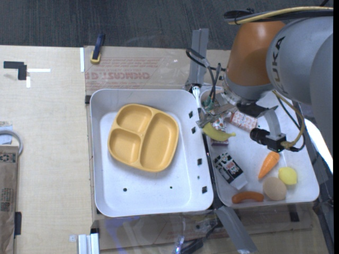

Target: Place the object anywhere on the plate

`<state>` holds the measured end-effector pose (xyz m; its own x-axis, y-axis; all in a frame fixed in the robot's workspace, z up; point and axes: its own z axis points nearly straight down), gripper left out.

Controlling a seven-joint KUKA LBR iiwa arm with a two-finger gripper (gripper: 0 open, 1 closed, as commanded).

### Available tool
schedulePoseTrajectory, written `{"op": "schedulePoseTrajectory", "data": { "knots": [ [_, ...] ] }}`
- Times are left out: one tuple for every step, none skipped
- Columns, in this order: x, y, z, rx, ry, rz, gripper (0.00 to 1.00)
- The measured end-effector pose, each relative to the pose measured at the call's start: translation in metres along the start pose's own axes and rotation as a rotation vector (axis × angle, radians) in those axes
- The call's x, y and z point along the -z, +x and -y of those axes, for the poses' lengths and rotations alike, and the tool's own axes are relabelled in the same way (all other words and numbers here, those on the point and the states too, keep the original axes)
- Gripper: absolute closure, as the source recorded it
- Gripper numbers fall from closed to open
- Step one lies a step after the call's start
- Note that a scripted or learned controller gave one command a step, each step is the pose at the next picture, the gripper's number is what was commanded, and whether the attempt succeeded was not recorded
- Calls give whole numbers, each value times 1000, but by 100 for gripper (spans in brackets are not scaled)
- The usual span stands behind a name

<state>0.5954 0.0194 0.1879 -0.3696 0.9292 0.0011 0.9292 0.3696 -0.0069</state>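
A yellow plate (143, 136) with three compartments lies in the left white bin (106, 194), slightly above its middle, and holds nothing. A small yellow banana (218, 133) lies at the upper left of the right bin (309, 165), close to the wall between the bins. My gripper (211, 118) hangs right over the banana's upper left end, under the orange band of the arm. Cables and the wrist hide where the gripper and the banana meet, so I cannot tell whether they touch.
The right bin also holds a red-and-white packet (244, 121), a black-and-white box (229, 168), a carrot (268, 164), a lemon (288, 175), an egg (274, 188) and an orange sausage (247, 197). The arm covers the bin's upper right.
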Motion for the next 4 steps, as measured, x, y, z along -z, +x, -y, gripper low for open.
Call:
{"op": "schedulePoseTrajectory", "data": {
  "knots": [
    [1,62,-35,175,-3,2,100],
    [-11,82,-51,167,-2,2,100],
    [-28,106,-47,271,0,1,100],
    [10,138,-39,437,-3,3,100]
  ]
}}
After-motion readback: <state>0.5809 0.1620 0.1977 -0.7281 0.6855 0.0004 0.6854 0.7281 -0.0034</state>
